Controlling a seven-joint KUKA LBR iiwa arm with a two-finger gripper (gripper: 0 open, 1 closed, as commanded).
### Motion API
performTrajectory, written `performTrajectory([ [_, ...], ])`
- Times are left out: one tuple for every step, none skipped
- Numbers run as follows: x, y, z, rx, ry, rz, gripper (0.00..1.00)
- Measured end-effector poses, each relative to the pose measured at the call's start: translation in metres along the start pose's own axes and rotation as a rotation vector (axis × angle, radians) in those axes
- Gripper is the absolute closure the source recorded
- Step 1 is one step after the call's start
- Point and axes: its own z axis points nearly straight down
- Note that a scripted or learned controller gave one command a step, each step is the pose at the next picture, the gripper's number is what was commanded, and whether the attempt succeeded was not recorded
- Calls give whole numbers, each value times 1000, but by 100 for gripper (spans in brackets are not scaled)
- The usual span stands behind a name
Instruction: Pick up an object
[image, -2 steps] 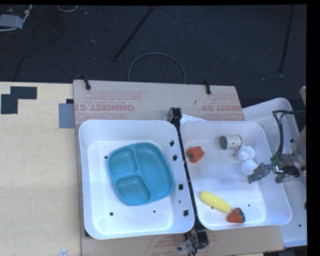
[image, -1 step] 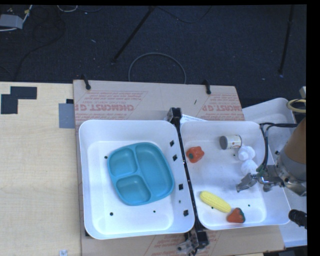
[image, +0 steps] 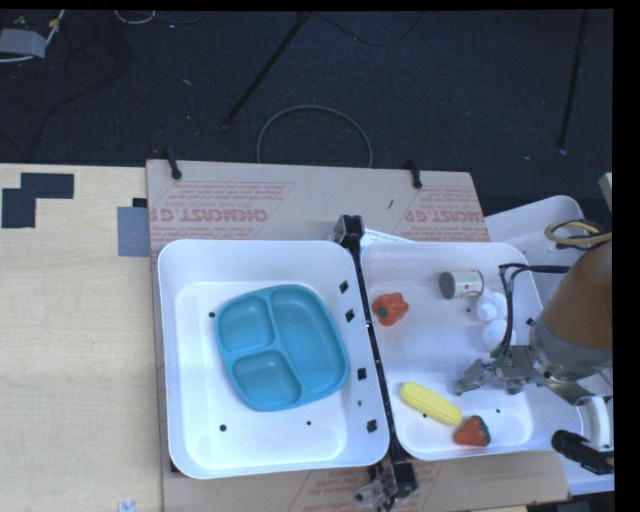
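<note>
Underneath, 2 white bins (image: 180, 300) on cardboard (image: 300, 205).

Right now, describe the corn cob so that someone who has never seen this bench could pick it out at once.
Find the right-hand white bin of the two. Along its near edge lies the corn cob, a yellow, knobbly stick set at a slant. Its nearest neighbour, a red strawberry at its right end, is short and rounded, and the orange-red pepper lies farther back; the cob alone is long and yellow.

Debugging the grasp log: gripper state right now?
Gripper: low in the right bin, above and to the right of the corn; nothing visible between its fingers, open or shut cannot be told.
</note>
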Motion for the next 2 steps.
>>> performTrajectory([
  [-1, 1, -13, -3, -1, 4, 100],
  [5, -5, -61, -9, -4, -5, 100],
])
